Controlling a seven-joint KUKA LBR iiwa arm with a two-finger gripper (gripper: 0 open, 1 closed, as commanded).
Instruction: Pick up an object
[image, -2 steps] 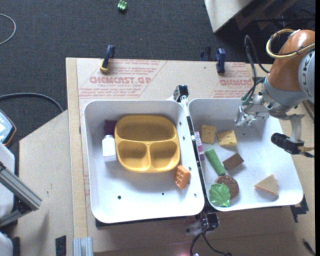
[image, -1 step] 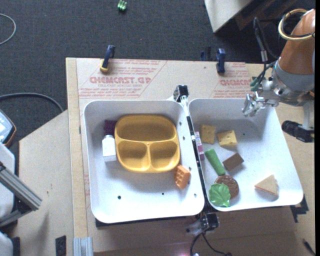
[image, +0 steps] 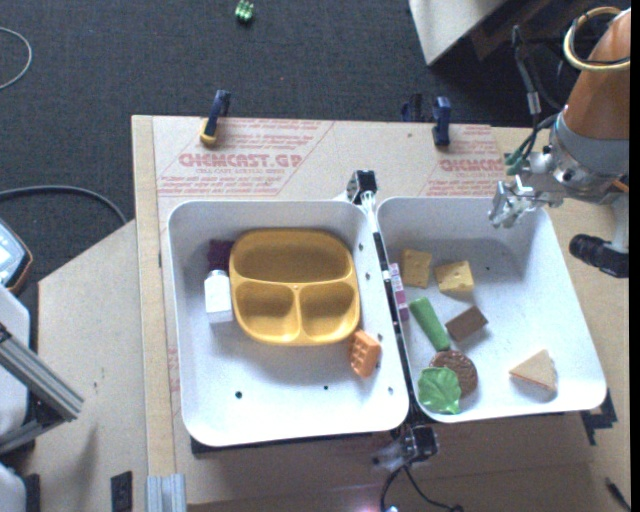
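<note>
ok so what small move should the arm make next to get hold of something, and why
Probably shift toward the camera view's lower left and descend over the yellow cheese-like block. The gripper hangs at the right white bin's upper rim with nothing seen in it, and that block is among the nearest items, with bare floor to its right.

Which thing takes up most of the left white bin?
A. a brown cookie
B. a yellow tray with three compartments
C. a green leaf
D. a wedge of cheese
B: the yellow divided tray lies in the middle of the left bin, with a small white bottle at its left side and an orange block by its lower right corner.
</note>
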